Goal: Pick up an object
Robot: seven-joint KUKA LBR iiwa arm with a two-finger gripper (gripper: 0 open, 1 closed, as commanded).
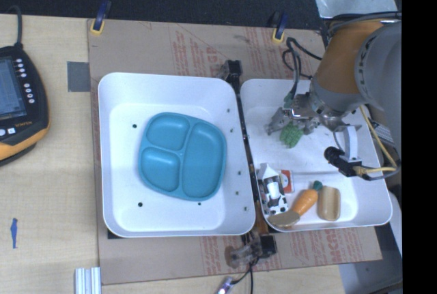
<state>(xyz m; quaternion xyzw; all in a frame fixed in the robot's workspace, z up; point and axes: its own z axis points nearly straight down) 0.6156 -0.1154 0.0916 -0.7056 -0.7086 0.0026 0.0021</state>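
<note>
In the right bin [369, 214] we see the arm [355, 67] reaching in from the right, wrist bent down, orange band up top. The hand [292, 123] sits low near the bin's back-left area, right over a green broccoli-like item [291, 136], touching or nearly so. Can't tell how far the hand is open, or whether it has hold of anything. Near the front edge: a carrot [304, 201], a tan block [329, 203] & a small carton [274, 189]. The left bin [113, 149] holds a blue divided plate [183, 156].
</note>
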